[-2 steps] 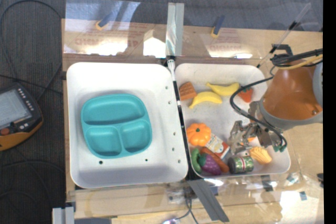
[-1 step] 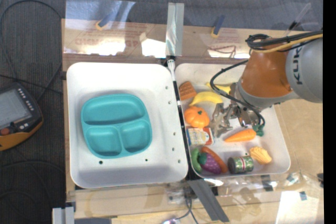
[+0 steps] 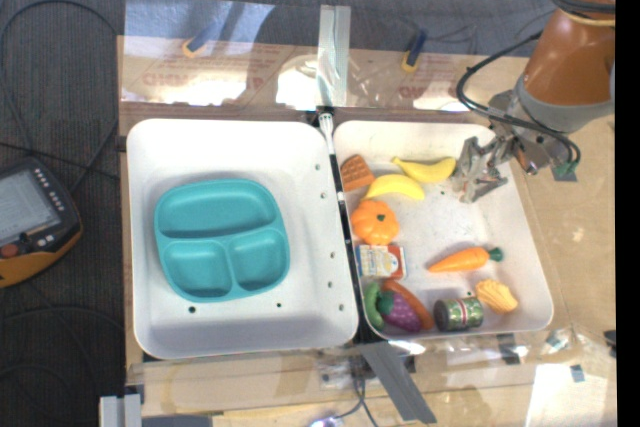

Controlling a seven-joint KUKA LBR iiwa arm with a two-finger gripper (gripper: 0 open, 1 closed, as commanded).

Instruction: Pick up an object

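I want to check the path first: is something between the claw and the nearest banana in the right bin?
Nothing visible does. The claw hangs at the upper right of the right bin, and the banana lies directly beside it.

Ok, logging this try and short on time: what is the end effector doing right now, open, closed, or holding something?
End effector: cannot be told; it sits in the right bin, beside the bananas.

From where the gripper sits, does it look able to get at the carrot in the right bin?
Probably yes. The gripper hangs over the right bin, and the carrot lies alone on bare bin floor below it, apart from the can and corn.
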